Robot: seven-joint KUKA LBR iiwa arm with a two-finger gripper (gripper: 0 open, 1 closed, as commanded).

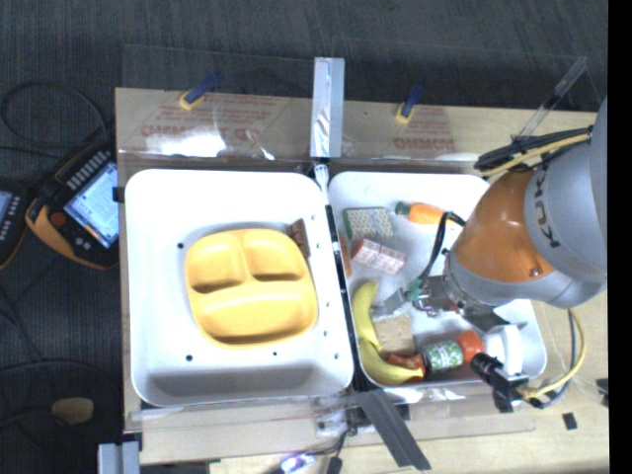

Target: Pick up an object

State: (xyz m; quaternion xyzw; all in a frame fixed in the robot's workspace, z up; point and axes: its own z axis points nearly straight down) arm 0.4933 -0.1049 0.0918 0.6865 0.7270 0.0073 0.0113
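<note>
Yellow banana (pixel 367 336) curves along the lower left side of the right bin (pixel 538 349), its dark tip down near the bottom edge beside a small bottle (pixel 446 354) with a red cap that lies on its side at the bin's lower middle. Just above the banana's bend sits a brownish square piece (pixel 393 331), blurred too much to name. Further up, a pink-and-white packet (pixel 377 257) lies near the bin's left wall, and above it a greenish checked packet (pixel 365 223), with an orange-and-green thing (pixel 423 211) at the upper edge, perhaps a toy carrot. Reaching in from the right of the frame, the arm (pixel 568 220) bends low over this bin; its orange band (pixel 504 235) covers the middle right, and the gripper (pixel 431 296) hangs beneath it, just above the bottle and to the right of the banana. Its claw is hidden under the wrist, so I cannot tell how far it is open or whether it grips anything. To the left, the other bin (pixel 148 294) holds a yellow tray (pixel 251 282) with three compartments, lying flat at its centre, and a small brown thing (pixel 299 235) touching the tray's upper right corner. At the far left of the frame, off the bench, lies a handheld pendant (pixel 84 210) with a lit screen.
</note>
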